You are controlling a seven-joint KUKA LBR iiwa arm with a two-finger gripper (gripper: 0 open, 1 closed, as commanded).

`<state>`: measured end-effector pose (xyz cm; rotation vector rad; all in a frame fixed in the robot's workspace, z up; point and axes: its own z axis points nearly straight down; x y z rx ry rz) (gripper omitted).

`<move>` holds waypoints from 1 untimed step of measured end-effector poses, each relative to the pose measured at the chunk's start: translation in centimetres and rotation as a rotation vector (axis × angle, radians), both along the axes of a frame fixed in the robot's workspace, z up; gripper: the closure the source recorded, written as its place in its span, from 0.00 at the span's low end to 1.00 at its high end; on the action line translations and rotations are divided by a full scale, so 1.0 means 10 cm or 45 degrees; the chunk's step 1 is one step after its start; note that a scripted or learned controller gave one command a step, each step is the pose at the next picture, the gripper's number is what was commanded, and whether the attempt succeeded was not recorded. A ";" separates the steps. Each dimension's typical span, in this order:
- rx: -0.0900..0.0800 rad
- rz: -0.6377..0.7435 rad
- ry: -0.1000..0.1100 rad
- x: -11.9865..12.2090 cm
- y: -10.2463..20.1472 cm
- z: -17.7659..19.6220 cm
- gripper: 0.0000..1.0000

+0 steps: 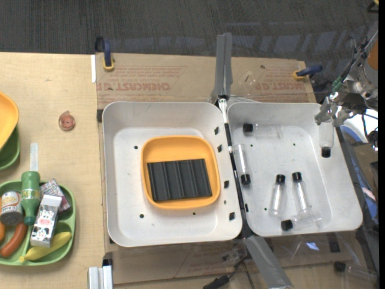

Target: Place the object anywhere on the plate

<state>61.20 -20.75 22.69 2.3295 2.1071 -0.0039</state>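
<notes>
A tube [326, 142] is seen hanging upright from the gripper [329, 114] at the right bin's [301, 224] far right corner, apparently pinched between the fingers, though the view there is poor. It is held clear for carrying to the plate [180, 148], which is set centrally in the left bin [120, 221]. Other tubes [287, 194] are left loose. The bins are borne on cardboard [162, 80] over a wooden bench [48, 89].

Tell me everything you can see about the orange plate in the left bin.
The orange plate is a rounded square dish, seemingly plastic, with a raised rim. It lies flat near the middle of the left bin. A dark grey ribbed rectangular insert covers most of its floor, slightly tilted. Nothing else touches it.
</notes>
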 end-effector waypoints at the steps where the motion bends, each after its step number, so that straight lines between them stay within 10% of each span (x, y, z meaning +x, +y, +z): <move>1: 0.000 0.414 -0.002 0.47 0.06 -0.06 1.00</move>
